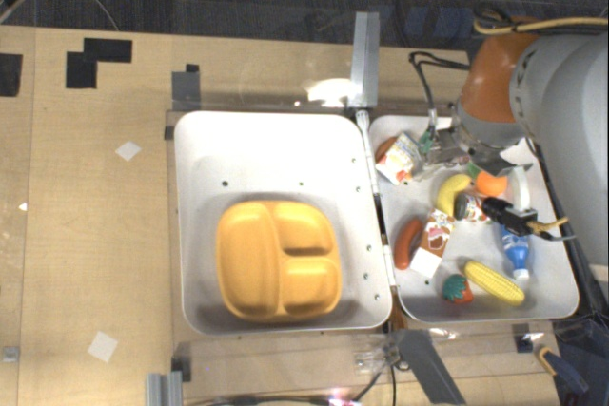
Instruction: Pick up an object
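Now over the cluttered right bin

Likely the nearest target is the banana (451, 192), at about twelve o'clock in the right bin (561, 299): light, stiff plastic by the look, smooth and curved, so best taken across its middle. Just at its eleven o'clock the gripper (440, 147) hangs low; whether the jaws are wide or narrow I cannot tell. Corn (493, 281) lies at five o'clock, a sausage (408, 242) at eight. A yellow tray (279, 256) sits in the left bin (200, 157).
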### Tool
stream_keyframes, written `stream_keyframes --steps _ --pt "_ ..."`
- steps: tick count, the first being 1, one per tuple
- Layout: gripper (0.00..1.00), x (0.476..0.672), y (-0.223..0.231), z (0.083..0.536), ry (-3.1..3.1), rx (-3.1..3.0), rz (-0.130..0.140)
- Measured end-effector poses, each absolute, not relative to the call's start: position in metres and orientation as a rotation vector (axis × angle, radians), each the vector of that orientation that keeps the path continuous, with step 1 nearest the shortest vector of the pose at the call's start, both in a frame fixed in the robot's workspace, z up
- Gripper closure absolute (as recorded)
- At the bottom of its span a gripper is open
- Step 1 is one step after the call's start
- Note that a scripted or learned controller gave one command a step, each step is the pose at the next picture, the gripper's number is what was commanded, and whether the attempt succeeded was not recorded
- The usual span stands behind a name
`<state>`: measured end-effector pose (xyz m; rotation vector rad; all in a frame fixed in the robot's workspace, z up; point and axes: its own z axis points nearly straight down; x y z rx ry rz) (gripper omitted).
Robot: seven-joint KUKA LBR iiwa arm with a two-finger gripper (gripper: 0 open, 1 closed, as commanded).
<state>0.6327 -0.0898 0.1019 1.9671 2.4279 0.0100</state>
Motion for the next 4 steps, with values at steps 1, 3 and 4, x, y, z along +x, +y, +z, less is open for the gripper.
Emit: stream_keyframes --steps 1,3,4 --pt "1.00 0.620 -0.039 0.188 2.006 2.410 0.012" --pt "0.00 0.569 -0.127 0.089 1.767 2.590 0.013" --pt "0.00 0.615 -0.171 0.087 1.869 2.518 0.006"
